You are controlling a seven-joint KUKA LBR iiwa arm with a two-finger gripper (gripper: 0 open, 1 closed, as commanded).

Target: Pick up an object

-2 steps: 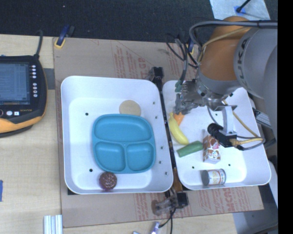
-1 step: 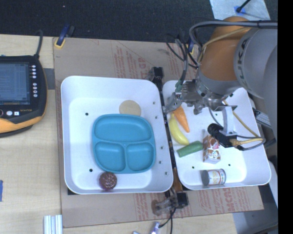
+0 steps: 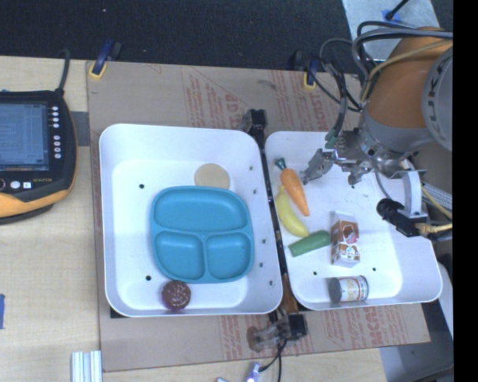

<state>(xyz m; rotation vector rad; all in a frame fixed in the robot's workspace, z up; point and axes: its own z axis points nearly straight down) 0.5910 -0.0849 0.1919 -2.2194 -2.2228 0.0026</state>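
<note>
The claw [image 3: 337, 164] hangs over the right bin [image 3: 418, 281], near its top, with its fingers spread wide and nothing between them. The toy carrot [image 3: 295, 191] lies in that bin, near the claw, at about eight o'clock from it. It looks light, hard and a bit slippery, so grab it across its fat middle

Two white bins [image 3: 119, 213] hold a blue divided plate [image 3: 201, 234], a tan disc [image 3: 213, 175], a dark brown ball [image 3: 176, 294], an orange carrot [image 3: 295, 191], a yellow banana [image 3: 291, 217] and a green pepper [image 3: 308, 243].
</note>
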